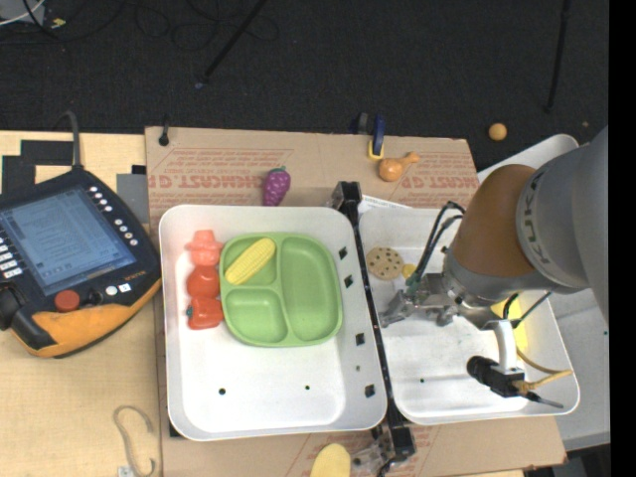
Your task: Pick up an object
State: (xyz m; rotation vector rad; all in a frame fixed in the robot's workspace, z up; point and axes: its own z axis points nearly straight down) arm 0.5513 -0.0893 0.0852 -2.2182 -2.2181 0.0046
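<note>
Over the right bin [467,405], just right of the cookie [384,261]: grey arm [517,237], jaws [409,304] lowered near the bin floor, their state impossible to tell. Left of the cookie, across the divider, left bin [258,396] with green divided plate [283,291], corn cob [248,259] on it, red toy [204,281] beside.

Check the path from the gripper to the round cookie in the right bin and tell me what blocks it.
Nothing visible blocks it. The gripper sits low in the right bin, and the cookie lies just beyond it toward the bin's back left corner, with bare white floor between them. The divider between the bins runs close beside the cookie.
</note>
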